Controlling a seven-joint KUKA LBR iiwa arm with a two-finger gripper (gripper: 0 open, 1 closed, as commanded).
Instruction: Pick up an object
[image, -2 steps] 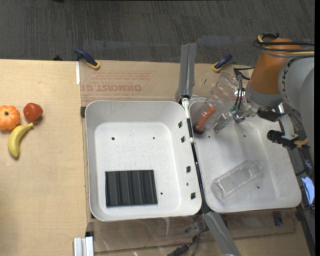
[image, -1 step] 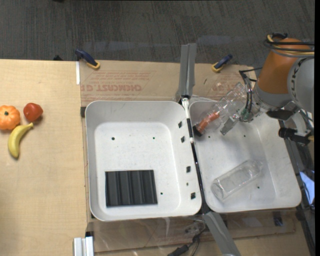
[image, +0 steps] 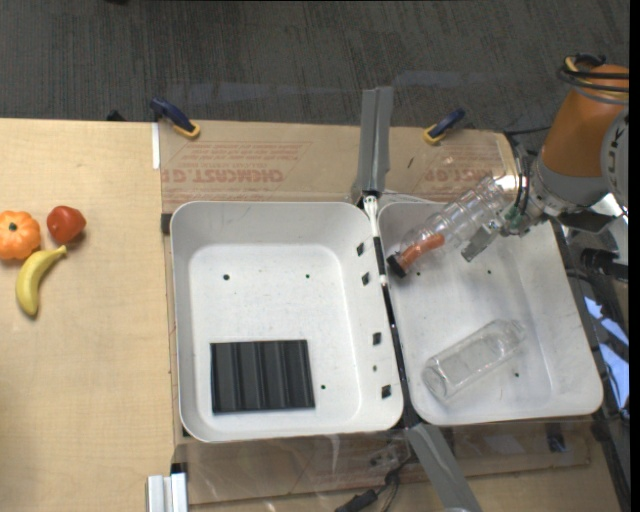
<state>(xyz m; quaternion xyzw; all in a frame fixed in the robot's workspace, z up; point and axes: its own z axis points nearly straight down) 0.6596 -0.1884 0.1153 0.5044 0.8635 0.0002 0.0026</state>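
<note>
The gripper (image: 398, 262) is seen low over the right bin (image: 560, 330), near its upper left corner. Whether it is open or closed cannot be told, nor whether anything is held; the view is blurred there. A clear bottle (image: 473, 357) lies in the same bin, well apart. The approach step appears in hand. Next, a descent and a firm closing would be called for.

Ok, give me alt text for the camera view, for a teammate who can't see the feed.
The grey arm with an orange band reaches from the right over the right white bin, which holds a clear plastic bottle. The left white bin holds a dark ribbed rectangular block. An orange, a red apple and a yellow banana sit on the wooden bench at left.
</note>
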